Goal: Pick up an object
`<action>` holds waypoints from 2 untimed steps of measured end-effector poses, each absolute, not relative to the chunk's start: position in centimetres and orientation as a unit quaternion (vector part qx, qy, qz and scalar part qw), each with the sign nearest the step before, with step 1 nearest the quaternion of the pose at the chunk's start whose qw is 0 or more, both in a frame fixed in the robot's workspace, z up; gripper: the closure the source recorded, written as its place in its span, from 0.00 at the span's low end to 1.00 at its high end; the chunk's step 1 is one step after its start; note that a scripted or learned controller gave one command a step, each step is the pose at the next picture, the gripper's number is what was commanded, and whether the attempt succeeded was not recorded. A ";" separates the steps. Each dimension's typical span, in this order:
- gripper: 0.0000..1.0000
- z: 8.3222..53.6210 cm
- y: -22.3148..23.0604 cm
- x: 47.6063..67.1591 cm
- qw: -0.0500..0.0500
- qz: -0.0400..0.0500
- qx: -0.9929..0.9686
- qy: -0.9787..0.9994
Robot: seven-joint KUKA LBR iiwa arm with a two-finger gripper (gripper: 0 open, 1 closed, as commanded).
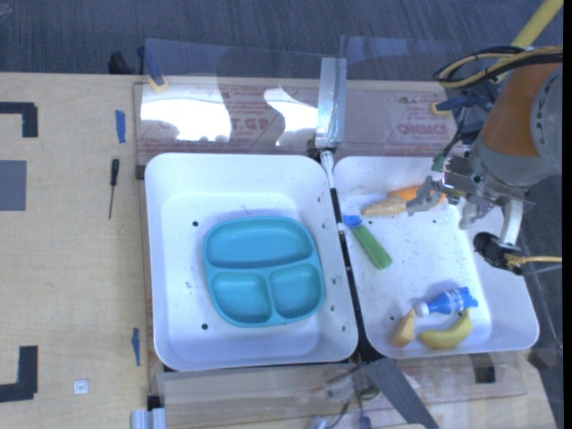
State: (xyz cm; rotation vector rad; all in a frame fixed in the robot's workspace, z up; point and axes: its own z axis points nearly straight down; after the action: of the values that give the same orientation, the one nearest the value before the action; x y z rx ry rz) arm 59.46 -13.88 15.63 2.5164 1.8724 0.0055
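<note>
In the right bin [500,280] a tan and orange carrot-like piece [393,204] lies near the back. My gripper [433,195] hangs at its right end, low over the bin; whether it touches the piece is unclear. A green stick with a blue tip [368,242] lies just left of the middle. At the front sit a yellow banana [447,333], a small blue-and-white bottle [445,304] and a tan chunk [404,329], close together.
The left bin [170,195] bears a blue divided plate [264,271]. A metal divider post [331,101] rises at the back between the bins. Yellow and black cables [478,65] loop near the arm's orange band [518,110]. A wooden bench [67,239] extends to the left.
</note>
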 end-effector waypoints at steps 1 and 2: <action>0.00 8.6 -16.1 66.7 -0.001 -0.001 0.805 0.593; 1.00 9.5 -16.1 66.7 0.000 -0.004 0.805 0.594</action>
State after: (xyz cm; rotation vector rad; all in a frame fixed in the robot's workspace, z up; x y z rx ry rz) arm 66.73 -16.09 9.46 2.5280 1.8663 -0.0111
